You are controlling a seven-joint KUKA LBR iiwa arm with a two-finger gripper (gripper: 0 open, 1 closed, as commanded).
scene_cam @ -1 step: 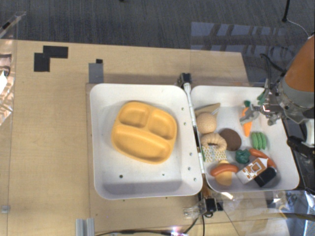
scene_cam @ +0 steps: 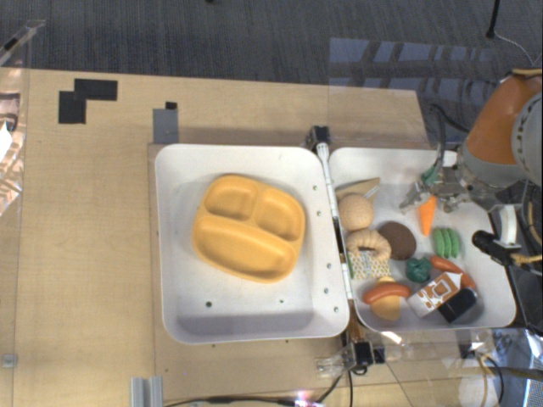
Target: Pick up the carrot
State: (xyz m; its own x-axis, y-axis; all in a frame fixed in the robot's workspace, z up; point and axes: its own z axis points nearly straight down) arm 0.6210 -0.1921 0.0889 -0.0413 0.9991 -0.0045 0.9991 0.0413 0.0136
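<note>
The arm (scene_cam: 509,130) is reaching in from the right, its orange band sitting above the wrist. Its gripper (scene_cam: 428,200) is hanging over the right bin (scene_cam: 501,316), fingers pinching the carrot (scene_cam: 428,214), which is pointing down.

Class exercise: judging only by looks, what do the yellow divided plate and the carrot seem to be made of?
Yellow divided plate: probably moulded plastic, with a smooth matte finish, rounded compartments and one even colour. Carrot: likely toy plastic, flat uniform orange with a green top; too small to judge texture.
</note>
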